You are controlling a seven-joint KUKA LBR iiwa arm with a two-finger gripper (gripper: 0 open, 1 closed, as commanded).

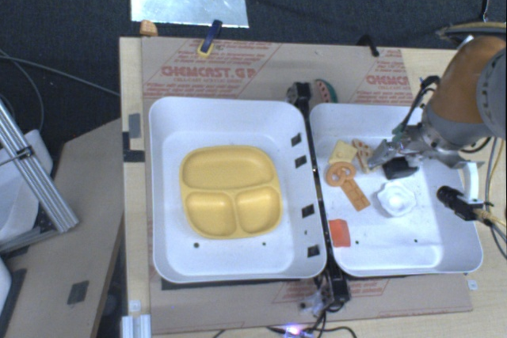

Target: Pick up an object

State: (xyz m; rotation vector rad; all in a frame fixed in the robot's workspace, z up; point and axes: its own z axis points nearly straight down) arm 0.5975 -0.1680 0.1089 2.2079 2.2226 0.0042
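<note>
The orange key-shaped toy (346,185) lies flat in the right bin (412,256), just beside a pale yellow block (342,151) and near a white crumpled piece (394,199). It looks light, stiff, thin; its long shaft seems the best hold. The gripper (396,158) hovers close above, its grip hidden.

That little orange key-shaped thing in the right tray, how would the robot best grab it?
The orange key-shaped piece lies flat, with its ring end toward the tray's divider and its straight bar running down and to the right. I would probably bring the hand straight down from above and pinch across the narrow bar, about midway. The bar's long sides are parallel, and there the yellow block stays clear of the fingers.
</note>
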